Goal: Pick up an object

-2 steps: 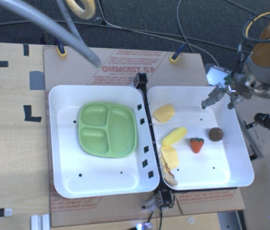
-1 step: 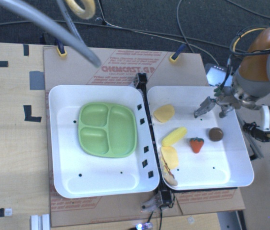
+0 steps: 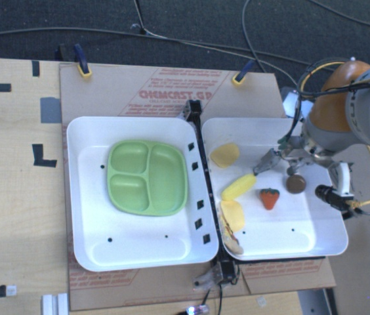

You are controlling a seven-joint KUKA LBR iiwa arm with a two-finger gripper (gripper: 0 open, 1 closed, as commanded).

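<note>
My gripper (image 3: pixel 277 172) hangs low over the right bin (image 3: pixel 323 241), at its right middle, fingers spread apart with nothing between them. One finger (image 3: pixel 264 165) points left toward a yellow oblong piece (image 3: pixel 239 187). A small brown round thing (image 3: pixel 295 184) lies just below the other finger; I cannot tell if they touch. A red strawberry (image 3: pixel 269 198) rests just below the gripper. A pale yellow round piece (image 3: pixel 225 155) lies to its upper left.
Another yellow piece (image 3: pixel 233 215) and a tan scrap (image 3: pixel 233 243) lie against the right bin's left wall. The left bin (image 3: pixel 86 241) holds a green divided plate (image 3: pixel 148 178). Clamps (image 3: pixel 82 67) pin the cardboard at the back.
</note>
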